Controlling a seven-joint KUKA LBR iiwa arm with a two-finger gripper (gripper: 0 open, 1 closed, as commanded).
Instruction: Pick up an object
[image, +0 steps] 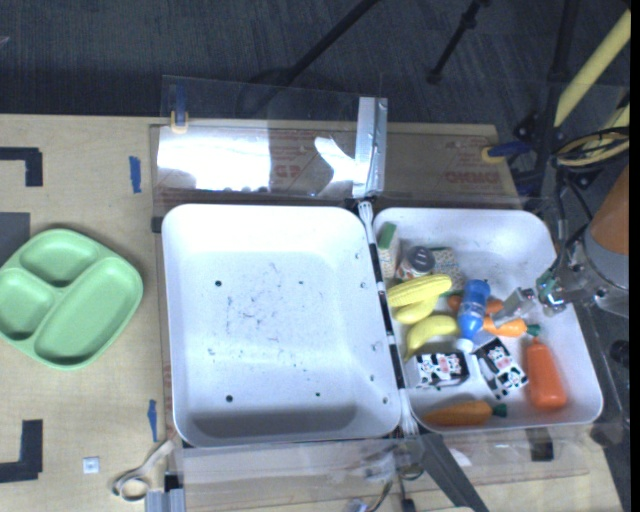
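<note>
All the pickable toys, among them two bananas (420, 310), an orange bottle (543, 374) and a carrot (460, 411), are heaped in the right bin (575, 412), so the gripper (553, 292) hangs over that bin's right rim, its state impossible to tell from here, while the left bin (270, 300) waits bare.

The arm (612, 235) enters at the right edge of the camera view, where part of its orange band is visible. The wrist angles down and to the left. The gripper (527, 299) sits at the lower end of the wrist, its metal fingers pointing left and slightly downward.
</note>
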